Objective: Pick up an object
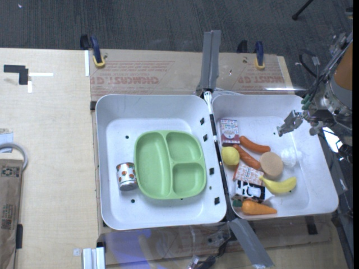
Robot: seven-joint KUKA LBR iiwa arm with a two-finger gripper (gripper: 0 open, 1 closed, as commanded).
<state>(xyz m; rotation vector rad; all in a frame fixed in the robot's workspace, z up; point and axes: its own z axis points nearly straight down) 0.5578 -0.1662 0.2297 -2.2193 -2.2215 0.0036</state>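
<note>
Since the task names no particular object, the candidates are the items heaped in the right bin (pixel 314 206): a banana (pixel 280 185), a lemon (pixel 230 156), two carrots at about (pixel 255 145) and (pixel 259 208), a round tan disc (pixel 271 163), a small red-and-white carton (pixel 229 131) and a printed packet (pixel 248 182). All lie on the bin floor, clustered toward its 8 o'clock half, several touching. At 3 o'clock of this heap, near the bin's right wall, the gripper (pixel 290 122) hangs above the floor with nothing visibly between its fingers; whether the jaws are open or closed I cannot tell at this resolution. Judgement: pick not yet made; approach, descent, closure and lift all remain. Left bin (pixel 104 150) holds a green divided plate (pixel 170 164) with a small can (pixel 127 176) at its 9 o'clock.
</note>
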